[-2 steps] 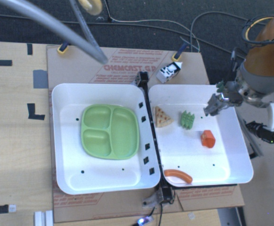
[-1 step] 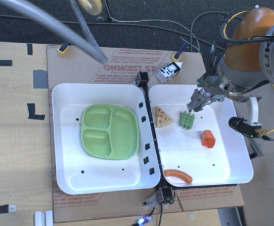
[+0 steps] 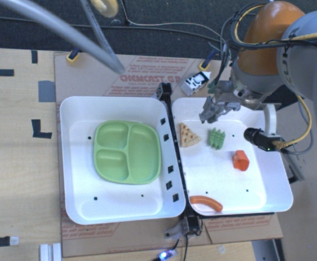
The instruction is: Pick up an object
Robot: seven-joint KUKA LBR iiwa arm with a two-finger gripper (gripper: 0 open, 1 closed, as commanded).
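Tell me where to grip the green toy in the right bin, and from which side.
Take the green toy across its narrow middle, coming straight down from above. It lies flat and apart from the pizza slice and the orange block, so both long sides look free for the pincer, which hangs just above it.

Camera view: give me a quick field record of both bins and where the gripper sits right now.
left bin: holds a green divided plate
right bin: holds a pizza slice toy, a green ridged block, an orange-red block and a hot dog toy
gripper: over the far part of the right bin, just beyond the green ridged block
held object: none seen between its fingers
hot dog toy position: at the near rim
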